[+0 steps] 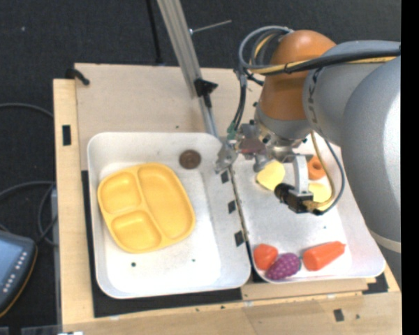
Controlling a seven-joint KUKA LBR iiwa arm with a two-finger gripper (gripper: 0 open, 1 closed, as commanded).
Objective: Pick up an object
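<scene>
End effector (232,155) | grip: cannot tell | pale yellow object (269,176) just beside | right bin (283,229)

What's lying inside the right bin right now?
Along its near edge: a red toy, purple grapes and an orange carrot. Under the arm lie pale yellow pieces; the arm hides the bin's far end.

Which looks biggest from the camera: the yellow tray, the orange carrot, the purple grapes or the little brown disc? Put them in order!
1. yellow tray, by far the biggest.
2. orange carrot.
3. purple grapes, only slightly smaller than the carrot, so nearly a tie.
4. brown disc, the smallest.
</scene>
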